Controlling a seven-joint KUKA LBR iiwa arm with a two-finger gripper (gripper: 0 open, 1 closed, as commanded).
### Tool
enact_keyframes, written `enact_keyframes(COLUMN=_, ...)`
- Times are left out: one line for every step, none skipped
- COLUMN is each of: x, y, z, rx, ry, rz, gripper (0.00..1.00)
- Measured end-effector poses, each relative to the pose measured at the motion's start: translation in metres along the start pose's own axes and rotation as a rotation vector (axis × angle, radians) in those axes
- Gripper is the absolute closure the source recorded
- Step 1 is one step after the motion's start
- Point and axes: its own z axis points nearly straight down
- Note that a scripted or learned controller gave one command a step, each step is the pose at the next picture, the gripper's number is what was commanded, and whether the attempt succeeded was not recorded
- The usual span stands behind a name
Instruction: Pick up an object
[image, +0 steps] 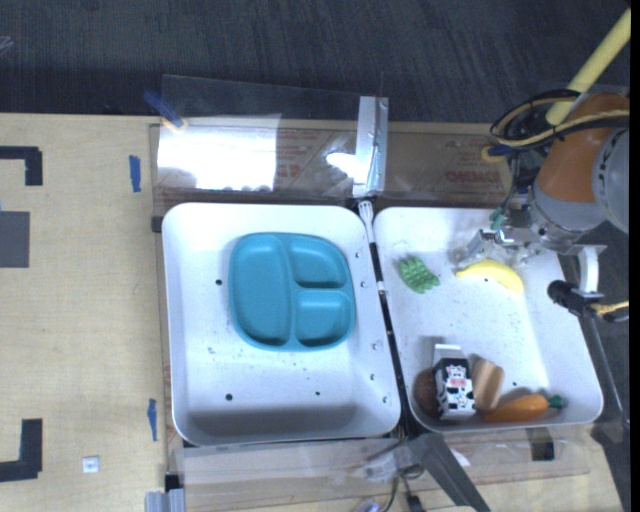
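On the left, a pale wooden bench top (70, 300) carries black corner marks and small strips of blue tape. Next comes the left shallow white bin (190, 330), holding a teal plastic plate with three compartments (293, 290) lying flat near its middle. A thin metal divider (371, 150) stands behind the seam where the two bins meet.

The right shallow white bin (520, 340) holds several things. A small green ridged toy (418, 274) lies near its upper left. At the lower edge sits a cluster — a dark round object with a small black-and-white cow-patterned carton (455, 385) on it, a tan wedge-shaped piece (487, 381) touching the carton, and an orange carrot-shaped toy with a green tip (522, 405) beside that. Any print on the carton is too small to read.

A yellow banana-shaped toy (492, 274) lies near the bin's upper right, curved side up. The silver two-finger gripper (497, 238) sits just above it, at the end of the grey arm with its orange band (572, 165) — whether the tool is released or clenched cannot be made out.
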Motion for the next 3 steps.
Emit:
enact_keyframes(x=0.024, y=0.017, z=0.002, rx=0.013, ry=-0.003, rz=-0.398, gripper=0.0)
enact_keyframes(x=-0.024, y=-0.015, z=0.0, rx=0.003, ry=0.007, rz=-0.533, gripper=0.0)
enact_keyframes(x=-0.025, y=-0.013, z=-0.012, rx=-0.005, ry=0.001, rz=-0.532, gripper=1.0)
